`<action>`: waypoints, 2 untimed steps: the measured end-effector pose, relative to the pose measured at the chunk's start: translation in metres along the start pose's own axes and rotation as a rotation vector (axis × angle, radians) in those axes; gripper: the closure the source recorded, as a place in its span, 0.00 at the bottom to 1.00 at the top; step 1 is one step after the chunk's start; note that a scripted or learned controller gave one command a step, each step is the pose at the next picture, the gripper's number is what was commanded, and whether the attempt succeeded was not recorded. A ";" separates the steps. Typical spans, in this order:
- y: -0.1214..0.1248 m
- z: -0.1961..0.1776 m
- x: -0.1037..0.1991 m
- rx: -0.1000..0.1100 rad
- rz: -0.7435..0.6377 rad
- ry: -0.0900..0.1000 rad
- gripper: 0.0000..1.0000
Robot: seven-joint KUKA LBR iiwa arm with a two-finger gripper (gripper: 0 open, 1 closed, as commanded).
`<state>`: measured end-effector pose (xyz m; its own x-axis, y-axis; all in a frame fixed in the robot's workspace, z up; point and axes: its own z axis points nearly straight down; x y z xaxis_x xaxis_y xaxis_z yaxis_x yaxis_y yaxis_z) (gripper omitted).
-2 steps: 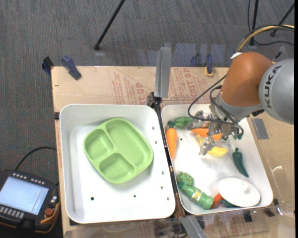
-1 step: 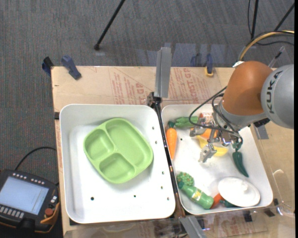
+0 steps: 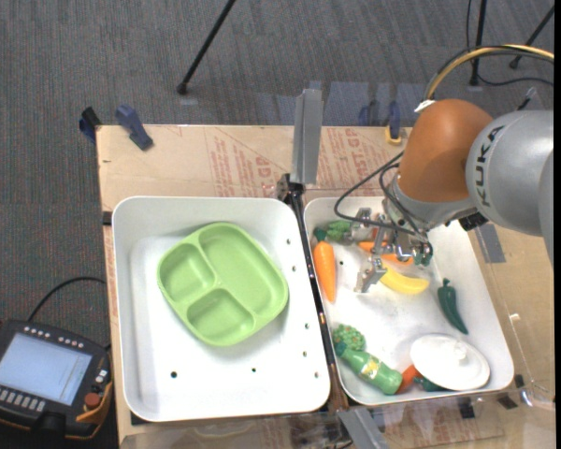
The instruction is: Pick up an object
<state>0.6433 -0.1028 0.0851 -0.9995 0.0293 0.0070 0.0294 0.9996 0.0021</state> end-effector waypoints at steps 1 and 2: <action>0.001 -0.008 -0.001 0.000 -0.004 0.000 1.00; 0.017 0.002 0.080 0.000 0.361 0.002 1.00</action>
